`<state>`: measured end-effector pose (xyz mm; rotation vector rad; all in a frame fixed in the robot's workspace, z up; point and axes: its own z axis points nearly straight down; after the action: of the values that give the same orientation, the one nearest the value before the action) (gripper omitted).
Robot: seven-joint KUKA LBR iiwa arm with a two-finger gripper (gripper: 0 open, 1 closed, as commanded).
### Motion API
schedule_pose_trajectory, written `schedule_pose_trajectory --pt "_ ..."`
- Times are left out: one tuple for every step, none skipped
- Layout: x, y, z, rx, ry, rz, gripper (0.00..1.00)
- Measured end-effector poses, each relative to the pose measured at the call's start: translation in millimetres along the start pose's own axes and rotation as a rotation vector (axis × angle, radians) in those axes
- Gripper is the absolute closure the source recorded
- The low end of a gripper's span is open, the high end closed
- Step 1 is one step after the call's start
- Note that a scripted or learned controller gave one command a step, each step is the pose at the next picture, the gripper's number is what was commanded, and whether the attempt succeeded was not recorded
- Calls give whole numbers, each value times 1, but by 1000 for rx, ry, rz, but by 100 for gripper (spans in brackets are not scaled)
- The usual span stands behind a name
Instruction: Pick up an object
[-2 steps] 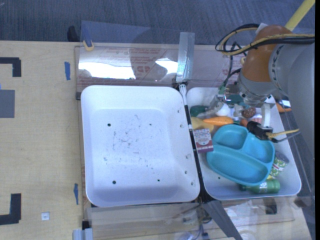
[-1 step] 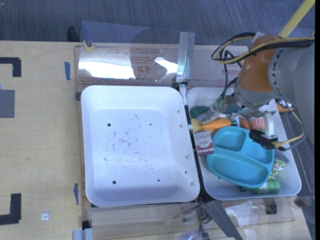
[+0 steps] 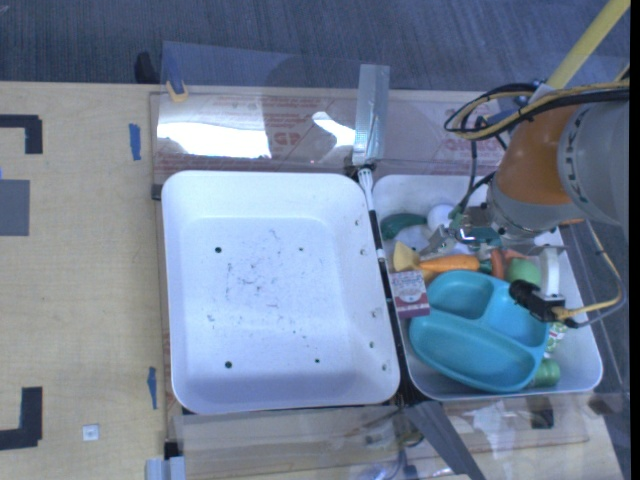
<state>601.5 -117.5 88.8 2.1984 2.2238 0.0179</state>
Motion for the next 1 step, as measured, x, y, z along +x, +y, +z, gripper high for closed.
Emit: schedule_pose_trajectory --pt "25 7 -19 14 3 -267 0"
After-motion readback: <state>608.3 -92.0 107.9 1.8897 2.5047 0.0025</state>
